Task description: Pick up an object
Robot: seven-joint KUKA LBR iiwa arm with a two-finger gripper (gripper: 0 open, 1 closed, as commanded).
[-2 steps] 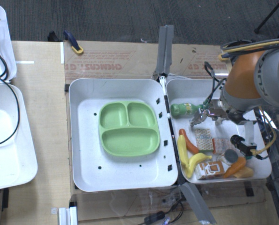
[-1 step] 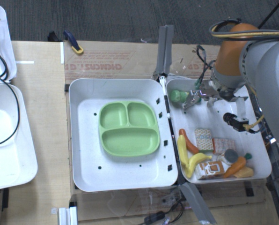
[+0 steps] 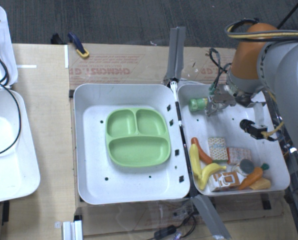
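Note:
My gripper (image 3: 212,107) is low in the far left corner of the right bin (image 3: 274,149), its tip right beside a small green object (image 3: 197,104) that lies against the bin's back wall. Whether they touch is unclear. Toward the bin's near side lie a yellow banana (image 3: 203,168), a red-orange pepper (image 3: 201,151), a carrot (image 3: 252,176), a small patterned box (image 3: 217,148) and an orange carton (image 3: 225,180).
The left bin (image 3: 89,149) holds a green divided plate (image 3: 137,136). A grey post (image 3: 176,54) rises at the back between the bins. The arm's grey body (image 3: 284,69) and cables hang over the right bin's far right part.

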